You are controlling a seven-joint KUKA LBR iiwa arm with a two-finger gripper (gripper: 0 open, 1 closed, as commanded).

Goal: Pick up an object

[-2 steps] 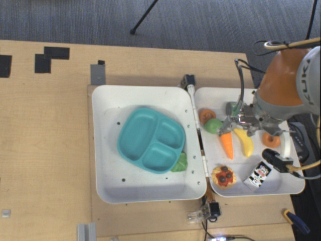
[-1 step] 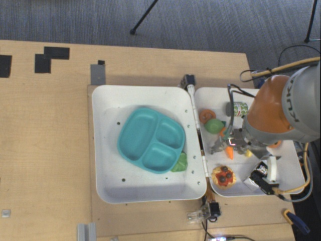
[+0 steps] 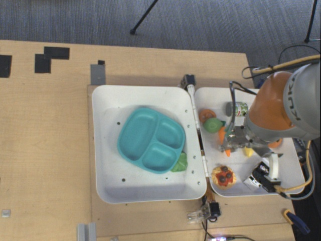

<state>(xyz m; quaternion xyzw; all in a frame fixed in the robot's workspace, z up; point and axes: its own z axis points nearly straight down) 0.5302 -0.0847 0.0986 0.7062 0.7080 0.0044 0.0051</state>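
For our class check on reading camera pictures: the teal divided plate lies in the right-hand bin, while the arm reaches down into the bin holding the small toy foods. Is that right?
Not quite. The camera view shows the teal divided plate lying in the left-hand bin, not the right-hand one. The rest holds: the arm reaches down into the right-hand bin, which holds the small toy foods.

Small toy foods in the right-hand bin [image 3: 296, 177]

A green round piece [image 3: 213, 125] touches an orange one [image 3: 206, 115] near the bin's left wall; a small tart with red berries [image 3: 223, 176] sits at the front.
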